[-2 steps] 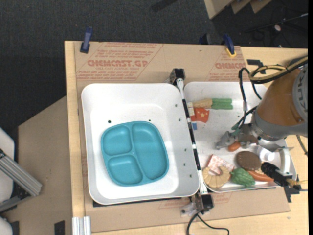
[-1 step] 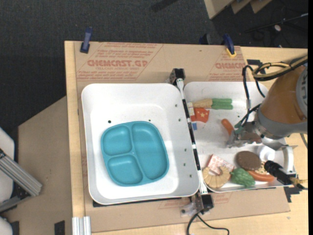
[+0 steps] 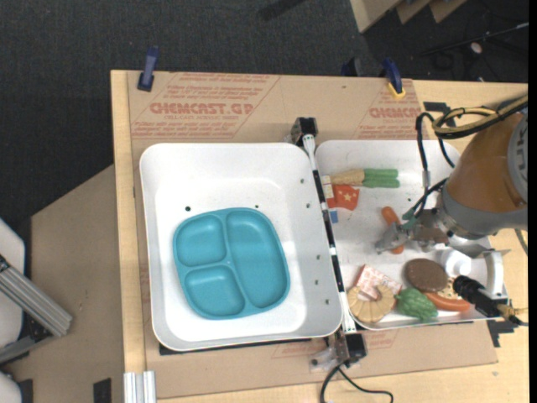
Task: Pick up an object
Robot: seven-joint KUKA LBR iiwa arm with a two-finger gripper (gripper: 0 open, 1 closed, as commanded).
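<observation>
Bench [image 3: 210,107]: I see brown board, two white bins side by side on it.
Left bin [image 3: 168,175]: holds a teal plate [image 3: 231,261] with three compartments, nothing in them.
Right bin [image 3: 369,154]: holds the toy food, with my arm [image 3: 491,179] reaching in over it.
Gripper [image 3: 401,235]: low in the right bin, at the carrot; from up here I cannot tell how the claw stands.
Carrot [image 3: 391,217]: my likely target, a small orange piece mid-bin, touching or just under the gripper tip. I judge it light, stiff plastic, smooth and apt to roll, so I'd pinch across its narrow width near the middle.
Other pieces: a corn-and-green stick [image 3: 366,177] at the far side, a red piece [image 3: 344,196], a brown disc [image 3: 425,273], a green lump [image 3: 417,304] and a tan round [image 3: 372,302] at the near edge.
</observation>
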